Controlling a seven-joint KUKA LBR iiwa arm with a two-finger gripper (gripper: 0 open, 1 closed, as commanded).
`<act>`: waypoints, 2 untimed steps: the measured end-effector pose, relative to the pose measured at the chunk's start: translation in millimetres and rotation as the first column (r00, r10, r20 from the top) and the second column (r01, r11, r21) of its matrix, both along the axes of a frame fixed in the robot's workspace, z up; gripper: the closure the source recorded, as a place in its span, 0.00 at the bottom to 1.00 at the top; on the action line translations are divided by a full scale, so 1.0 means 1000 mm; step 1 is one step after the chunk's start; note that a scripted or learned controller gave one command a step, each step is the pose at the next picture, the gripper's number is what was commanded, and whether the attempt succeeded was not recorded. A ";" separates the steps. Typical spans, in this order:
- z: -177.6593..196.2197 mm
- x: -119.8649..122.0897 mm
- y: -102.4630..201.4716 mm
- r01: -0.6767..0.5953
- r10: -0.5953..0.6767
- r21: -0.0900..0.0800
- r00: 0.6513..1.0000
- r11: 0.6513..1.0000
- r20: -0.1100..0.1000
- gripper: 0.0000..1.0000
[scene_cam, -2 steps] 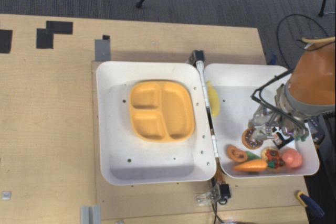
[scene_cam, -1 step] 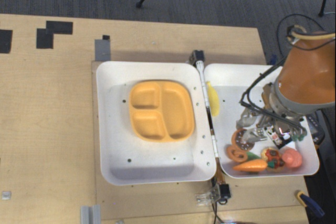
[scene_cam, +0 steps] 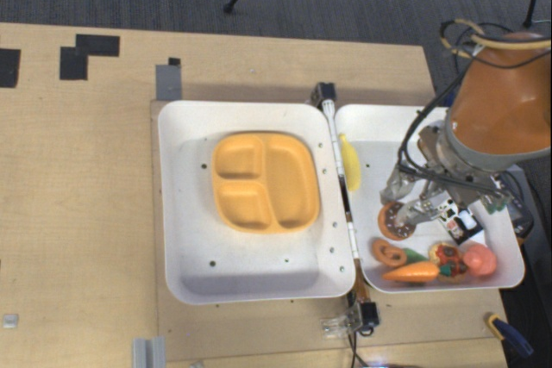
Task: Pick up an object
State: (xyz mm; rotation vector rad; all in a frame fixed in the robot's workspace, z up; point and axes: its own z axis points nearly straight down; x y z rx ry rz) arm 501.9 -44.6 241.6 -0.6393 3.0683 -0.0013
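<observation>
In the right bin (scene_cam: 375,129), my gripper (scene_cam: 416,204) hangs low, just above and right of a brown round toy (scene_cam: 396,222). I cannot tell if it touches the toy. A small orange pretzel-like piece (scene_cam: 389,253), an orange carrot (scene_cam: 412,272), a red and green toy (scene_cam: 448,258) and a pink ball-like toy (scene_cam: 479,259) lie along the bin's near edge. A yellow banana-like toy (scene_cam: 349,161) lies against the bin's left wall.
The left bin (scene_cam: 185,211) holds a yellow divided plate (scene_cam: 264,181). The arm's orange band (scene_cam: 504,99) and cables overhang the right bin's right side. Bare bench stretches to the left.
</observation>
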 end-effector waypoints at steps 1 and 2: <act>0.000 0.000 0.000 0.001 -0.001 0.000 1.000 1.000 0.000 0.00; -0.107 0.000 -0.037 -0.083 0.083 -0.001 0.997 0.997 0.000 0.00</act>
